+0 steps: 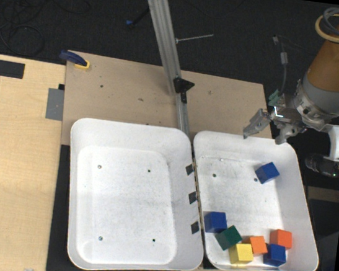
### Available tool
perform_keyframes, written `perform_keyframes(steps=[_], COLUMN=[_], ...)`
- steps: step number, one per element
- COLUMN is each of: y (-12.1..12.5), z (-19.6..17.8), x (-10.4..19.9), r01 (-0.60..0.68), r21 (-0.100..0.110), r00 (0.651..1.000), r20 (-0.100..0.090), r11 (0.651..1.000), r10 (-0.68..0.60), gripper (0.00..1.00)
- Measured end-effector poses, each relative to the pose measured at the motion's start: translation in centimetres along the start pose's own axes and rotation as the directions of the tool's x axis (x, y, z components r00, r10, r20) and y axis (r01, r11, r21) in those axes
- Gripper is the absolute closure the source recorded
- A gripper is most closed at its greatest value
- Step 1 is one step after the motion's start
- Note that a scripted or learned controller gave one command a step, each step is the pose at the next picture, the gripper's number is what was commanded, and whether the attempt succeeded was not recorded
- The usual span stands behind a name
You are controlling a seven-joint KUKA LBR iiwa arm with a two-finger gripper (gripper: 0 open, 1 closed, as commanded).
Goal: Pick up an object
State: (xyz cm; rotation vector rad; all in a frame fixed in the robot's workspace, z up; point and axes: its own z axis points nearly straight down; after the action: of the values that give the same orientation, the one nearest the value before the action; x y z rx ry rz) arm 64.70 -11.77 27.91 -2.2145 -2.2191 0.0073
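My gripper [268,130] hangs open over the far edge of the right bin [242,149], with nothing between its two fingers. A blue cube [267,172] lies alone in the right bin, a little below and to the right of the fingertips. At the near end of that bin sits a cluster: a blue cube [215,221], a dark green block [228,237], a yellow cube [242,253], an orange block [258,244], a second orange cube [281,238] and a small blue cube [276,254].
The left bin [123,200] lies beside the right one, with black clips along the shared edge. A slanted aluminium rail [167,50] rises behind the bins. A blue-and-yellow clamp [75,59] sits at the bench's far left corner.
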Motion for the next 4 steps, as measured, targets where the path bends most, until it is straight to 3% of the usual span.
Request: perform_keyframes(steps=[1,3,4], y=[0.1,0.9,0.2], z=[-0.3,11.1,15.8], x=[0.0,0.3,0.7], r01=[0.002,-0.001,-0.003], r21=[-0.005,0.0,0.001], r00=[1.0,1.0,1.0], r20=[0.001,0.001,0.0], r11=[1.0,1.0,1.0], r10=[-0.002,0.001,0.003], gripper=[0.0,0.0,0.0])
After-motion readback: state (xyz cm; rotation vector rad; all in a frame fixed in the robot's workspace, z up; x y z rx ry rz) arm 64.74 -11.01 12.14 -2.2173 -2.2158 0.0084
